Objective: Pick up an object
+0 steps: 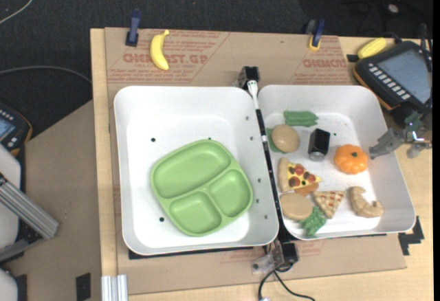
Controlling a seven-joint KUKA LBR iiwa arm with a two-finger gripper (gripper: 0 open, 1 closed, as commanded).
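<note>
Claw point(385, 145) at right bin point(330, 93) edge

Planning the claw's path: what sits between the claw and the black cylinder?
In the camera view, the orange pumpkin lies between the claw and the black cylinder.

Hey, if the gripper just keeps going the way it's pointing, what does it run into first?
The gripper sits at the right bin's right edge, pointing left into it. Straight on, it would probably meet the orange pumpkin first, though its height above the toys is unclear from this slanted view.
</note>
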